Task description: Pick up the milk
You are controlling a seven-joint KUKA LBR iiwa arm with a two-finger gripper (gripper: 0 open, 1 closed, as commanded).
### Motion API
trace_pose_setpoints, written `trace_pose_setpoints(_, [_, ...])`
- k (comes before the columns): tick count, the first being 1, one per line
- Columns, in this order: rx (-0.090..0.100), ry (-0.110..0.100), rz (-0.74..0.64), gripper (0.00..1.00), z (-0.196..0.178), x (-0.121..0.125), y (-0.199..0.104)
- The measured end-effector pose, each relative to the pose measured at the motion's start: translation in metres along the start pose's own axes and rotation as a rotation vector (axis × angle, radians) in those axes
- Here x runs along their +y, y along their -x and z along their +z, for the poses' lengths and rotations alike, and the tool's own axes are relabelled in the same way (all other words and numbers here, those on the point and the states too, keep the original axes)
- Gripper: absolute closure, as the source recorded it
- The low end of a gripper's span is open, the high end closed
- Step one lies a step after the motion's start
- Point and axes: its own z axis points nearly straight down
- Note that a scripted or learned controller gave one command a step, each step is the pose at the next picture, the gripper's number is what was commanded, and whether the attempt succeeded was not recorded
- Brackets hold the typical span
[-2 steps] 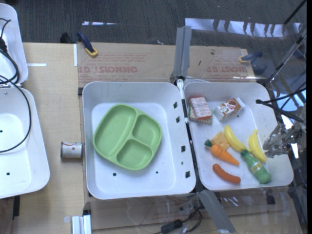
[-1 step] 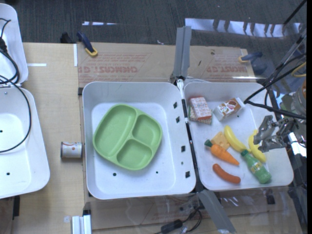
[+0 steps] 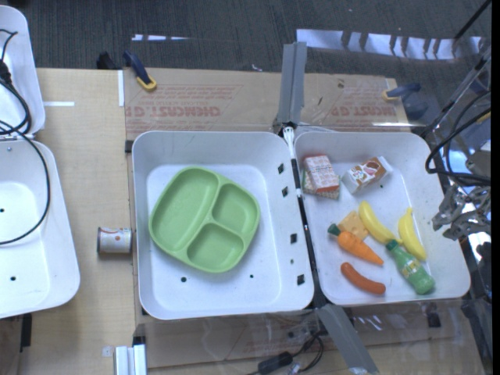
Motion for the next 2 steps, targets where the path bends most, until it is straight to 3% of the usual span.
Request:
trace_pose_setpoints(1, [-0.001, 0.004, -0.568, 1.0, 0.03, -0.012, -0.009])
trace_pose_setpoints(2, [0.0, 0.004, -0.543, 1.0, 0.053, -0.013, -0.02])
